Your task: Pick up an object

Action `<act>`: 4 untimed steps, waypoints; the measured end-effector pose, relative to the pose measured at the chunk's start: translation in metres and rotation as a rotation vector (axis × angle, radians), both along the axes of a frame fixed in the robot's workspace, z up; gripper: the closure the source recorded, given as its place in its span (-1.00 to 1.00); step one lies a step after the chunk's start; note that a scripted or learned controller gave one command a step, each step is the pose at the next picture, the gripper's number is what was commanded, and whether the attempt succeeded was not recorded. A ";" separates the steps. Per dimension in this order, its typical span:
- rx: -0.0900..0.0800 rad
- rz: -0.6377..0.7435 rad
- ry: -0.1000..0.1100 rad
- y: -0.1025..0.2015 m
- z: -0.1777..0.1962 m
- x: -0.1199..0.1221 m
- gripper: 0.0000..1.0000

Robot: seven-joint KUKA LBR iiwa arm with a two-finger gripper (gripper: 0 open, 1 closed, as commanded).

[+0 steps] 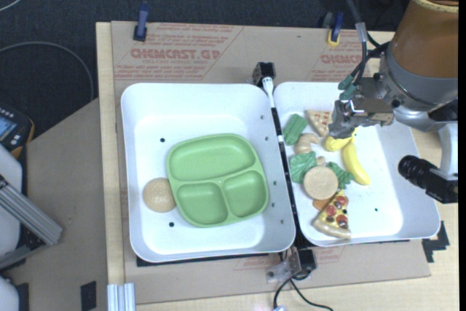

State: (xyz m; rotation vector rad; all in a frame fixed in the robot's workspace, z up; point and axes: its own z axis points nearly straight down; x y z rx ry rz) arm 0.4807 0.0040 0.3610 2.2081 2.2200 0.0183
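the claw (344,126) is down in the right bin (397,218), near that bin's upper middle, hanging off the grey and orange arm (426,25) that comes in from the right. from where i stand i can't tell whether it is spread or pressed together; its tip sits in a dark huddle right over the toys, and nothing is plainly caught in it.

the likeliest thing to be picked is the banana (352,157). its upper end lies right under the claw, touching or all but touching it, and from there the fruit runs away down and to the right. so its long axis is a slant, and the body of it lies just below and right of the claw, not straight beneath.

close around are a pizza slice (318,119) just to the claw's left, a green leafy piece (294,129) further left, a round tan cookie (320,183) below, and another pizza slice (333,215) near the bin's lower edge.

the left bin (145,116) holds a green divided tray (216,178) and a pale round biscuit (157,194) beside it, well apart from the claw.

to my eye, the grip turns on closing across the banana's narrow width; this near its end it could slip out.
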 end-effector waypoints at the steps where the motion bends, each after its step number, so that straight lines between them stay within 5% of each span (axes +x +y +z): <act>1: 0.002 0.004 0.002 0.070 0.095 0.003 1.00; 2: -0.003 -0.017 0.023 -0.049 0.024 -0.002 1.00; 3: 0.002 -0.004 0.027 0.007 -0.136 -0.003 1.00; 4: 0.001 0.001 0.003 0.044 -0.008 0.002 1.00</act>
